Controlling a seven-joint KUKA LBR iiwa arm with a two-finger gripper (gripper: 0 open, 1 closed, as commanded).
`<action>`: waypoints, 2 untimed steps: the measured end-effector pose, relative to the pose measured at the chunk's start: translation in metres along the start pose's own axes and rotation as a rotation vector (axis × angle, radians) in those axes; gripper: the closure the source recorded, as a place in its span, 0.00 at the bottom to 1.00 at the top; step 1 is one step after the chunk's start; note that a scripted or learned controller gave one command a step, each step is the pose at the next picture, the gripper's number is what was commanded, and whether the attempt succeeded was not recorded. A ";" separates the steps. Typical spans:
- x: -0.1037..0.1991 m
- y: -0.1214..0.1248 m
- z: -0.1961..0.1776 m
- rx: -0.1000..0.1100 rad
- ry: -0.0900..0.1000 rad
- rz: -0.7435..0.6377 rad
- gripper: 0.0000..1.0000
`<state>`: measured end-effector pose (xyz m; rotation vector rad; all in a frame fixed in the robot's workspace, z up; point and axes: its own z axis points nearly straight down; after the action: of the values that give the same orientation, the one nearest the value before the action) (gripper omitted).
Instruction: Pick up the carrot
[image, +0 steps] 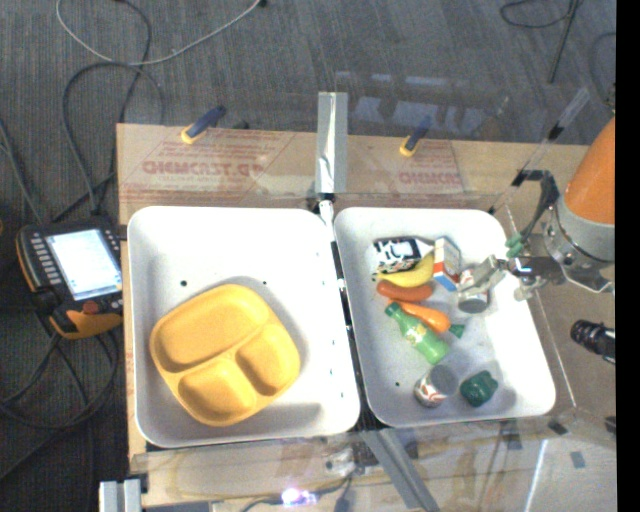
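Closest to my camera sits the left bin (150, 240), and most of its floor is taken up by a yellow divided tray (226, 352) with three compartments, lying a little tilted toward the bottom left. Next to it, touching along the middle seam, is the right bin (520, 390), where all the clutter is. From the right edge I see the arm (590, 200) reaching in, grey with its orange band, and the gripper (478, 290) hangs low over the upper right part of that bin; I cannot tell from here how its jaws stand, and I see nothing clearly between them.

Among the objects, a green bottle (418, 335) lies on its side near the bin's centre. Just above it the carrot (432, 317) lies slanted, its orange body touching the bottle's neck, to the lower left of the gripper. A banana (418, 270) curves above, with a red-orange pepper-like piece (405, 291) pressed under it, and a black-and-white item (397, 252) behind them. A small box (447, 262) stands beside the banana, between it and the gripper. Lower down sit a dark green piece (478, 388) and a small round object (431, 391), well apart from the carrot
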<state>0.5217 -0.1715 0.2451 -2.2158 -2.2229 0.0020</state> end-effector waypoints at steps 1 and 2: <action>0.024 0.025 0.155 -0.013 -0.004 0.069 0.00; 0.024 0.027 0.146 -0.015 -0.004 0.068 1.00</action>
<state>0.5478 -0.1473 0.0994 -2.3003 -2.1549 -0.0095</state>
